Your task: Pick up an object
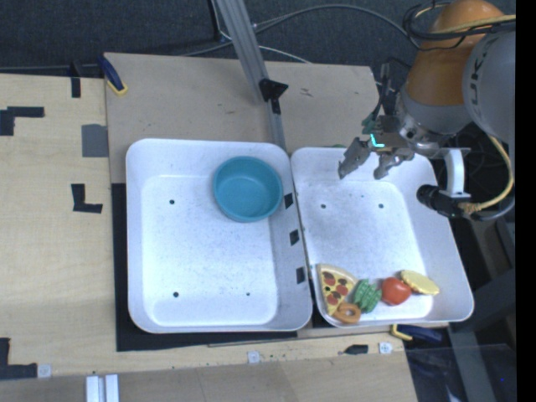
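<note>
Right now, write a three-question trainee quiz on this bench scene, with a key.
1. True or false: the blue bowl sits in the left bin.
2. Multiple choice: where in the right bin do the toy foods lie, among them the pizza slice and the tomato?
A. far edge
B. near edge
C. centre
3. Fill in: the end effector hangs over the far end of the ____ bin, with nothing between its fingers.

Key: 1 true; 2 B; 3 right.
</note>
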Controlling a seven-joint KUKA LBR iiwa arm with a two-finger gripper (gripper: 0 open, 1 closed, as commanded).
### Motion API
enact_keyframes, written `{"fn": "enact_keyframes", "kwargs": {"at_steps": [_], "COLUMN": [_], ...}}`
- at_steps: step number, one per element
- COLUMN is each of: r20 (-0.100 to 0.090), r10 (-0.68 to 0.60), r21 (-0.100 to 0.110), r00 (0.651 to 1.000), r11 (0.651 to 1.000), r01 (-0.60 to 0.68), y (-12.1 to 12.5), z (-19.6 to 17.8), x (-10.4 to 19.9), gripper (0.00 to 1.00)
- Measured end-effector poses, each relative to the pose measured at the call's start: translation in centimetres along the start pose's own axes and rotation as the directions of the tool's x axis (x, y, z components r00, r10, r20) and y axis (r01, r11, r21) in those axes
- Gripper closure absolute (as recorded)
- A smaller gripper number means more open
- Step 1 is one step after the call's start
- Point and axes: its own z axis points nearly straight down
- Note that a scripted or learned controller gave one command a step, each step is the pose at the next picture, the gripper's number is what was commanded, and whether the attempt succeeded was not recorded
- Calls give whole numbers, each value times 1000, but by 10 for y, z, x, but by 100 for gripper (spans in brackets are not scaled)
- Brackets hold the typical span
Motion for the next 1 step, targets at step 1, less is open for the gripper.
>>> {"fn": "enact_keyframes", "kwargs": {"at_steps": [1], "r20": [0], "r10": [0], "r21": [0], "r00": [1000], "r11": [1000], "r01": [0], "y": [0], "z": [0], "x": [0], "gripper": [0]}}
